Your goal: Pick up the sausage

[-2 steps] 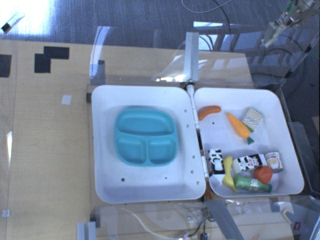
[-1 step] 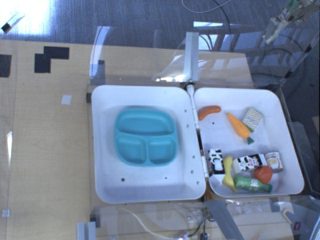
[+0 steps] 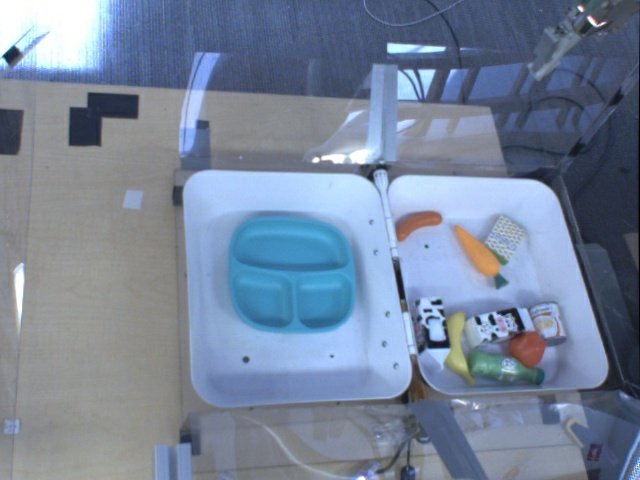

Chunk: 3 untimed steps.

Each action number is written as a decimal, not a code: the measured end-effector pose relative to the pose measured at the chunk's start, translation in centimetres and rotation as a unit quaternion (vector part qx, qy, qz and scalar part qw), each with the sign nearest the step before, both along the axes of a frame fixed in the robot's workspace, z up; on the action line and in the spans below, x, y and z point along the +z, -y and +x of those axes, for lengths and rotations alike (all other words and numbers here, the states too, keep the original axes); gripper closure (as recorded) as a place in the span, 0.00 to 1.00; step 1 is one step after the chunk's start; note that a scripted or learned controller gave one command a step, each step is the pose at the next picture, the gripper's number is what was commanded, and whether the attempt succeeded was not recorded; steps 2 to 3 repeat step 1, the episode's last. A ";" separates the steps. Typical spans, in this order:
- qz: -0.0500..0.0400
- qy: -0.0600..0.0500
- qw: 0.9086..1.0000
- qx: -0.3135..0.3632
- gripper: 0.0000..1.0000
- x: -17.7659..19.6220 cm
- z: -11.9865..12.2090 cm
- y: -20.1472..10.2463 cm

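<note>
The sausage (image 3: 418,224) is lying untouched in the right bin (image 3: 560,218); grasping is still pending, and I cannot tell the hand's state.

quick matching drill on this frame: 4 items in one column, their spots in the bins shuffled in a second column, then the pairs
Things:
1. sausage
2. carrot
3. blue divided plate
4. green bottle

Places:
A. middle of the left bin
B. front edge of the right bin, lying on its side
C. back left corner of the right bin, beside the divider
D. upper middle of the right bin, just left of the chequered packet

Pairs: 1-C, 2-D, 3-A, 4-B
</note>
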State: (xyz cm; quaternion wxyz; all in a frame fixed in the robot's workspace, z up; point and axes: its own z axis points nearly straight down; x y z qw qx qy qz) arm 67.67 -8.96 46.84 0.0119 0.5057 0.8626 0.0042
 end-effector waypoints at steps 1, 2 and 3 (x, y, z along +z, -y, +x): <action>-0.001 0.002 1.000 0.003 1.00 1.0 0.2 -0.1; -0.001 0.002 1.000 0.003 1.00 1.0 0.2 -0.1; -0.001 0.002 1.000 0.003 1.00 1.0 0.2 -0.1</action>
